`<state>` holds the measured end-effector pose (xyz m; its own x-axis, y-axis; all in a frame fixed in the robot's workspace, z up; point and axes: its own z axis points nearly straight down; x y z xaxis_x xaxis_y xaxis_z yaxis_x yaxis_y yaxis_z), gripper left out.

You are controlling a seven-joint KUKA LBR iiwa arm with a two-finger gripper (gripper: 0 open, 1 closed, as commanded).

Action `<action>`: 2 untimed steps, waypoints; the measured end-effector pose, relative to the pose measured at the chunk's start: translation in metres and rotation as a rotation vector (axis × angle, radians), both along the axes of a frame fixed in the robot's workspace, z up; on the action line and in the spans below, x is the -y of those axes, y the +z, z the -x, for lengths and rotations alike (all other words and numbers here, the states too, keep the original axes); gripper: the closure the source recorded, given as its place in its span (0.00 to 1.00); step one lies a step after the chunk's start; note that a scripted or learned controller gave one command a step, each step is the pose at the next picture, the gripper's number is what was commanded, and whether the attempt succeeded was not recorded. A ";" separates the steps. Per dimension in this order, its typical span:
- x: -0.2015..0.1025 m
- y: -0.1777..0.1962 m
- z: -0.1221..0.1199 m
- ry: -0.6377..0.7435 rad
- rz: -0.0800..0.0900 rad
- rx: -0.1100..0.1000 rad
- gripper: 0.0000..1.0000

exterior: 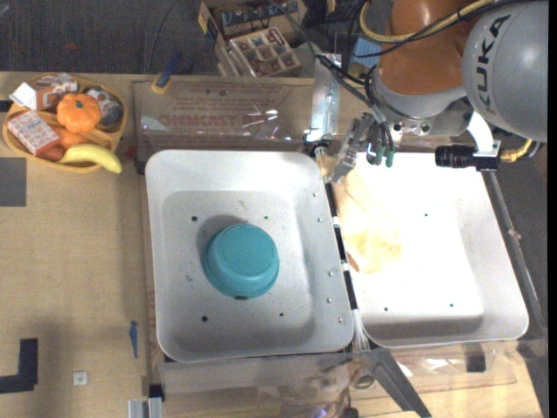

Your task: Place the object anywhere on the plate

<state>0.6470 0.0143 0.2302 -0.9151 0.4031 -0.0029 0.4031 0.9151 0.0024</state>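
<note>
Teal plate [242, 260], upside-down by the look of it, sits centre of left bin [174, 190]. Gripper [365, 151] hovers at 11 o'clock corner of right bin [452, 233]; finger state: cannot tell. Object to place: not identifiable.

Lighting even and fairly bright, overhead. Left bin [174, 190] and right bin [452, 233] near white, close to overexposed; surface detail washed out. Specular glare on clear plastic sheet [226, 116] behind left bin. Teal bowl [242, 259] casts only a soft, short shadow on the bin floor. Arm [505, 59] shows a broad highlight on its grey shell. Background beyond the bench dark, detail murky. Overall sharpness moderate; slight softness and grain, gripper [370, 151] area indistinct.
</note>
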 end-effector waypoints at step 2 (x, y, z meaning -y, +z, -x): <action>-0.107 -0.015 0.011 0.415 0.000 0.001 1.00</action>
